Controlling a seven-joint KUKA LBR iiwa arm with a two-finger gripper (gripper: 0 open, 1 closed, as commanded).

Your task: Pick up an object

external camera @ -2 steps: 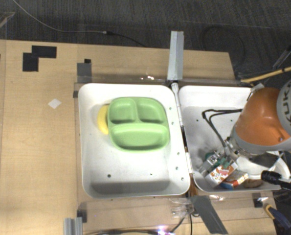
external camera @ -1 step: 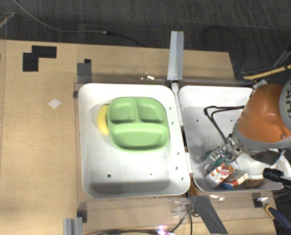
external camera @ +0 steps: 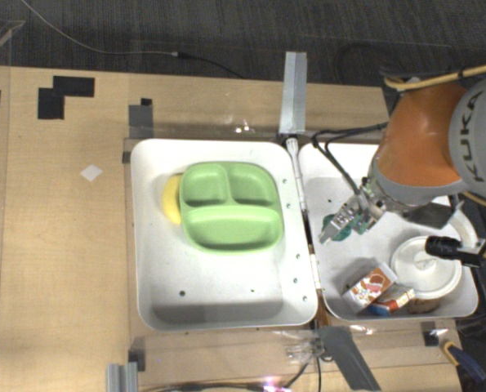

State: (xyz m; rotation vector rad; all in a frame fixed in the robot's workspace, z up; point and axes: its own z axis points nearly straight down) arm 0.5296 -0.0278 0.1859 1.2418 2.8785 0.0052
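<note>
Tool (external camera: 341, 223), grip state impossible to tell, over the right bin (external camera: 328, 278), with snack packet (external camera: 368, 287) and white bowl (external camera: 416, 274) nearby.

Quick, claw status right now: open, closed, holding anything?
Claw: open or closed cannot be told; it sits above the right bin, with no object seen in it.

Even, bright light; soft shadow inside the left bin (external camera: 218, 305).

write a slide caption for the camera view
Claw over the right bin near colourful packets; green divided plate lies in the left bin.
</note>
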